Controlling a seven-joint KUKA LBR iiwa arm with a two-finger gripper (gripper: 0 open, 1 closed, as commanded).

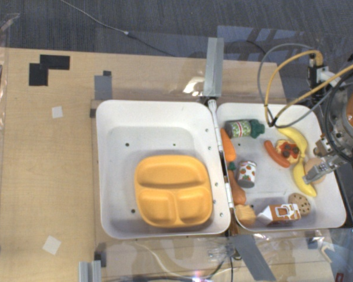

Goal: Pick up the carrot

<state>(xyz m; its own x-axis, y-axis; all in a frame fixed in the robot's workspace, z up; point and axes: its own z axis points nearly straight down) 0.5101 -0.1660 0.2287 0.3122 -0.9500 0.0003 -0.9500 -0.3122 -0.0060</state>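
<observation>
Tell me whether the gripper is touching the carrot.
Apart. The camera view shows the gripper over the banana at the right bin's right side, while the carrot lies along that bin's left wall, with bare bin floor between.

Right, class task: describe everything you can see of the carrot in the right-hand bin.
The carrot is a small orange toy, smooth and plastic-looking, long and tapered, with a dark green stub at its lower end. It lies flat in the right bin, lengthwise along the left wall, close beside the divider between the two bins. A green bottle lies just beyond its upper end and a small can sits to its lower right; whether either touches it cannot be told. The gripper is on the far side of the bin, above the banana.
</observation>
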